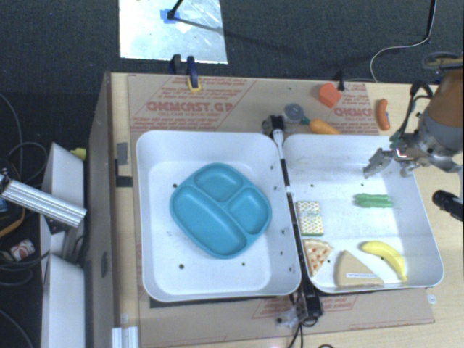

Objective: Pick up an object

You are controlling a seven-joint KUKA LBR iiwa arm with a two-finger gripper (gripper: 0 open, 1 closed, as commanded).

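The right bin (341, 151) holds a green pea pod (373, 201), a yellow banana (384, 256), a tan sandwich wedge (355, 270), a pizza slice (316, 254) and a speckled cracker square (309, 217). My gripper (390, 164) hangs over the bin's upper right part, above and slightly right of the pea pod. Its fingers stand open and hold nothing. The grey arm with its orange band enters from the right edge.
A blue divided plate (220, 209) lies in the left bin (163, 165). On the bench behind the bins are an orange block (329, 95), a carrot (322, 127), a hot dog (382, 114) and a small grey disc (293, 112).
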